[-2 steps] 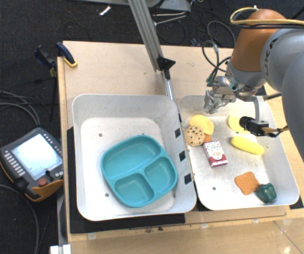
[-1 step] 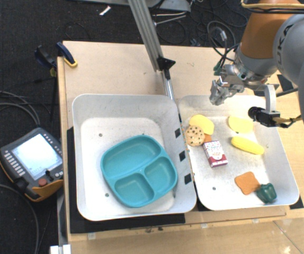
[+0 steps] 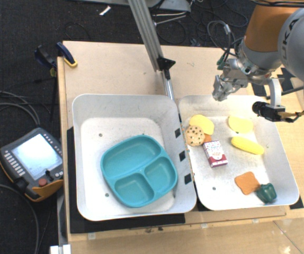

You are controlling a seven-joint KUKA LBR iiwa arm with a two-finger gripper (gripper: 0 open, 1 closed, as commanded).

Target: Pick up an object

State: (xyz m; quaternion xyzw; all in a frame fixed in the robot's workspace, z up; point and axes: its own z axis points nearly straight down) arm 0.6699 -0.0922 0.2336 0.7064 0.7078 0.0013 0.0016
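The arm enters from the upper right of the frame, and its pincer [image 3: 220, 91] hangs over the upper left corner of the right bin [image 3: 284, 157]. Nothing is between its tips; whether it is released or clenched, I cannot tell.

In the right bin lie several small objects. A cookie [image 3: 195, 136] with dark chips is touching a round yellow piece [image 3: 203, 124] near the bin's left wall. A small red and white box [image 3: 215, 153] lies just below them. More to the right are a pale yellow piece [image 3: 240, 124] and, just under it, a long yellow object [image 3: 247, 145]. In the lower right part are an orange slice [image 3: 247, 182] and a green pepper [image 3: 266, 192], close together.

The left bin [image 3: 88, 115] carries a teal divided tray [image 3: 138, 170]. A hand controller [image 3: 31, 163] with a screen lies at the left of the frame, off the desk [image 3: 109, 67].
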